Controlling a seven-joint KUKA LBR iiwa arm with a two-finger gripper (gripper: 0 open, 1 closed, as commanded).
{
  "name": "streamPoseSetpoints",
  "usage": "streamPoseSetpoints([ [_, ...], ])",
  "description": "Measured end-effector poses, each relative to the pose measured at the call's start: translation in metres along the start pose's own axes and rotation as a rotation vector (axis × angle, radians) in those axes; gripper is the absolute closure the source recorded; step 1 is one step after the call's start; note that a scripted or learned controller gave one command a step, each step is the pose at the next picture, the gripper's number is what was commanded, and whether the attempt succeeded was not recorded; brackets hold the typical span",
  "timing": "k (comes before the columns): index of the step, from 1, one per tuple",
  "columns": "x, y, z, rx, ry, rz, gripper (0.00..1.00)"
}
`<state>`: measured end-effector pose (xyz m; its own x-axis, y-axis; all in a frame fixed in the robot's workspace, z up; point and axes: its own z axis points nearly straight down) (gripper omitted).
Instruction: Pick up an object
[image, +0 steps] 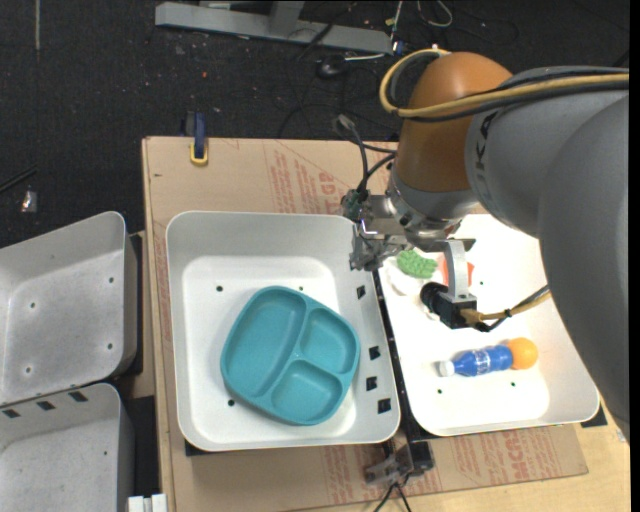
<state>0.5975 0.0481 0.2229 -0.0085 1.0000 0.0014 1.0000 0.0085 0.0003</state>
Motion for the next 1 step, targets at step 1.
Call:
streamPoseSetpoints([
  [1,0.0513,0.0239,0.0021,-0.002,0.0,0.001,1.0],
])
